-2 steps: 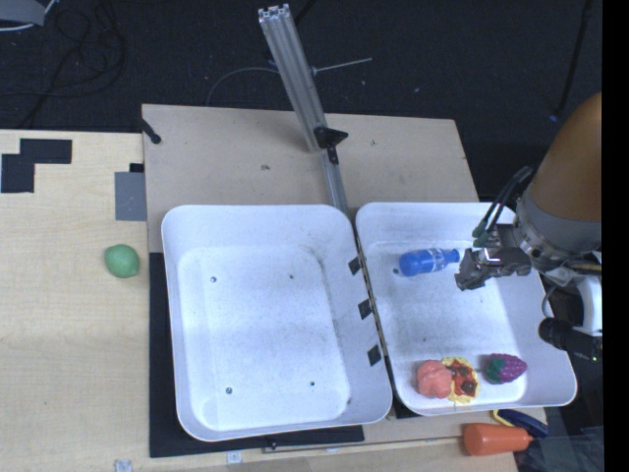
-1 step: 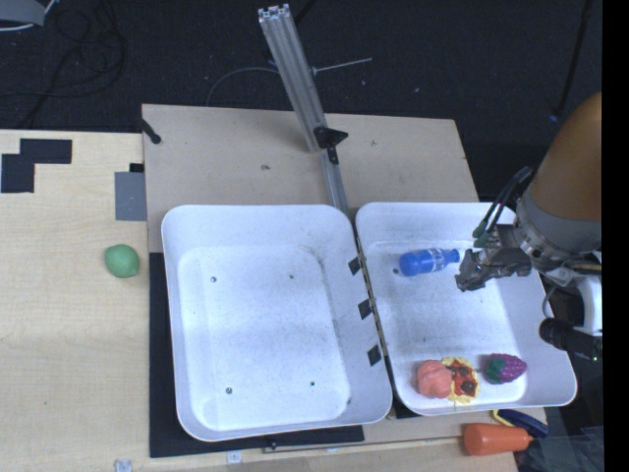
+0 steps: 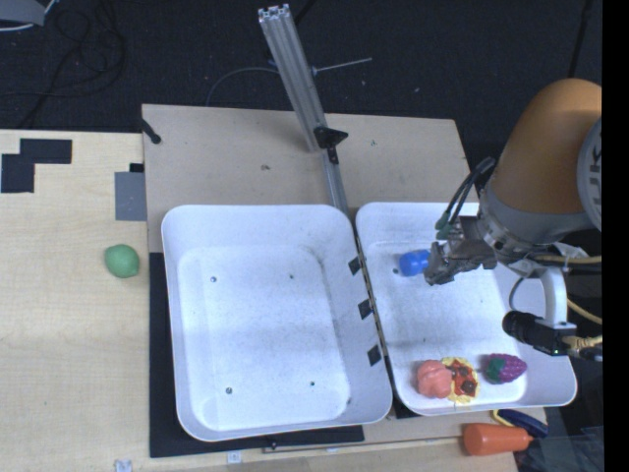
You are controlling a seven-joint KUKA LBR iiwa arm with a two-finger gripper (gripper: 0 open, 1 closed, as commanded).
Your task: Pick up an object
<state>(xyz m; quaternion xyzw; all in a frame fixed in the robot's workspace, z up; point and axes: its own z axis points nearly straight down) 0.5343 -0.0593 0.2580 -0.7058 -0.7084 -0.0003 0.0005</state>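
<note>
In the right bin (image 3: 432, 357) a small blue object (image 3: 413, 262) lies near the far left part of the floor. My gripper (image 3: 439, 266) hangs just to the right of it, right against its edge. Whether the blue object sits between the fingers is hidden by the dark gripper body. Along the near edge of the same bin lie a pink-orange lump (image 3: 430, 378), a yellow and red toy (image 3: 461, 379) and a purple berry-like toy (image 3: 503, 368).
The left bin (image 3: 197, 226) sits beside the right one, joined by black clips. A green ball (image 3: 123, 261) rests on the wooden bench at far left. An orange object (image 3: 494, 439) lies outside the right bin's near edge. A metal bar (image 3: 300, 82) slants up behind the bins.
</note>
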